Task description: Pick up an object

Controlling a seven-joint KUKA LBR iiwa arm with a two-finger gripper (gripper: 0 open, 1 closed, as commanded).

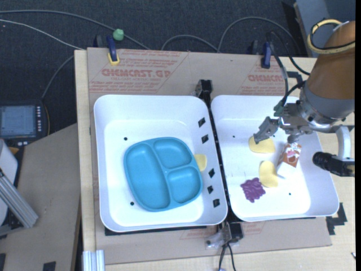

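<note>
Nearest the camera, at the bench's front edge: one cable connector (225,236) between the bins.

Left bin (107,151), one: holds one blue divided plate (163,174) with three compartments, and one small yellow piece (201,162) lying just beside the plate's right rim.

Right bin (316,205), one: holds four loose items.
- One purple grape-like cluster (253,189), knobbly, nearest the front.
- One pale yellow wedge (268,174), smooth, just beside the cluster, up and to its right.
- One small carton (291,156), white with a red-orange panel, tilted, right of the wedge.
- One flat yellow piece (262,145), rounded, near the bin's middle, partly under the gripper.

Gripper (279,130), one: set low over the right bin, its grey fingers spread apart above the flat yellow piece and the carton, with nothing between them.

Arm (333,66), one: grey wrist, orange band above.

Farthest: two blue clamps (113,54) on the board's rear edge; one green ball (118,34).
</note>
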